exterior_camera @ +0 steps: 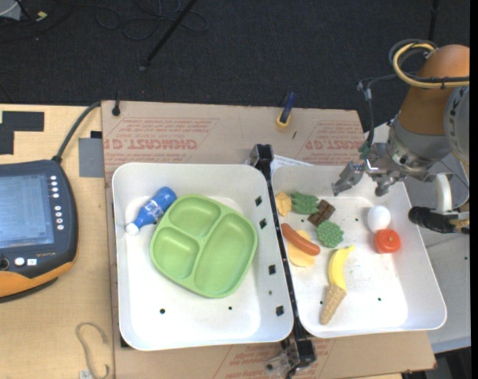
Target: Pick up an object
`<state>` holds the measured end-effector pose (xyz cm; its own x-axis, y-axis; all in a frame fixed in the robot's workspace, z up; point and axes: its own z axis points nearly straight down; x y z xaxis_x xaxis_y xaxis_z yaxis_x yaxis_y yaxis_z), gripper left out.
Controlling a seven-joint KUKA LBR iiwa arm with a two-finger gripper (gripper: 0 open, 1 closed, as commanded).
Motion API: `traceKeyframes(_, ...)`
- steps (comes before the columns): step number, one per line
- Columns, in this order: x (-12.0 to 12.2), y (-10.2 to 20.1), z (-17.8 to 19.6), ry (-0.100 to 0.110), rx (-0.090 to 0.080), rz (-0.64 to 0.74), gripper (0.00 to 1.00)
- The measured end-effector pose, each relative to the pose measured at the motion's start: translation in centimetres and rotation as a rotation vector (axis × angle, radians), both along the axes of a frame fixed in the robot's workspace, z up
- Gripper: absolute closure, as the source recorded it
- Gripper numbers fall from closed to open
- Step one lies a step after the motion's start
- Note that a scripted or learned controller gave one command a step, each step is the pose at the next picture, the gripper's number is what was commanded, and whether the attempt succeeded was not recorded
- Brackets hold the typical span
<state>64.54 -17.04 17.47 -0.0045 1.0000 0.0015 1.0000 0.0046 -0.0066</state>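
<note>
My gripper [365, 181] hangs over the far edge of the right bin [428, 298], its fingers spread open with nothing between them. Just below it lie a white egg [378, 217] and a red tomato [387, 241]. Further left in that bin are a green broccoli piece [304, 203], a brown chocolate piece [323, 212], a second green piece [330, 233], a hot dog [300, 242], a banana [338, 267] and an ice cream cone [331, 302]. The left bin [136, 306] holds a green divided plate [205, 245] and a blue bottle [152, 208].
A small yellow item [282, 204] sits against the divider between the bins. A control tablet [21, 223] lies at the left of the bench. A yellow and blue clamp [284, 113] stands on the cardboard behind the bins.
</note>
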Motion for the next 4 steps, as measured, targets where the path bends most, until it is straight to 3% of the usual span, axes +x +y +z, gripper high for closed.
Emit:
traceKeyframes(1,0.7,-0.1,-5.9,0.001,0.0,0.002,0.0)
traceKeyframes(2,0.8,0.3,-8.9,-0.003,-0.001,0.005,0.0)
traceKeyframes(3,0.9,0.3,-7.6,-0.005,-0.001,0.008,1.0)
traceKeyframes(4,1.7,-0.2,-2.9,-0.01,-0.002,-0.004,1.0)
